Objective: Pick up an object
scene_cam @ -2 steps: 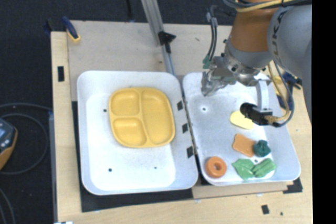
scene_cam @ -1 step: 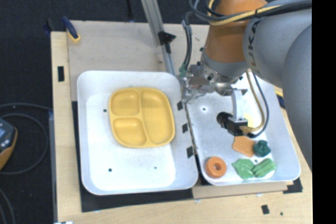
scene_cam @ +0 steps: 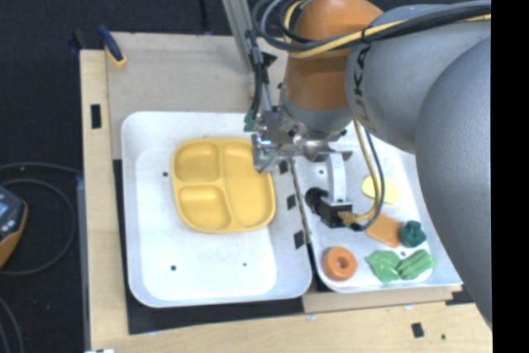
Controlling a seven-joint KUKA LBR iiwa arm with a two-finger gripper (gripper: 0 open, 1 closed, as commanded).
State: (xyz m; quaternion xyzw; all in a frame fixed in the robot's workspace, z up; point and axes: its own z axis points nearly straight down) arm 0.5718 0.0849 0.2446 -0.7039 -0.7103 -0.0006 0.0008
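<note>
Lying flat in left bin [scene_cam: 157,277]: yellow 3-compartment tray [scene_cam: 221,184], rounded corners.

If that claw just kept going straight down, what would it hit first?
Probably the right edge of the yellow divided tray in the left bin; the gripper hangs about over it, though height is hard to judge.

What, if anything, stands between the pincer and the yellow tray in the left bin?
Nothing visible does. The pincer hangs at the right rim of the yellow tray in the left bin, with no other thing between them. The orange ring and green pieces lie apart, in the right bin.
</note>
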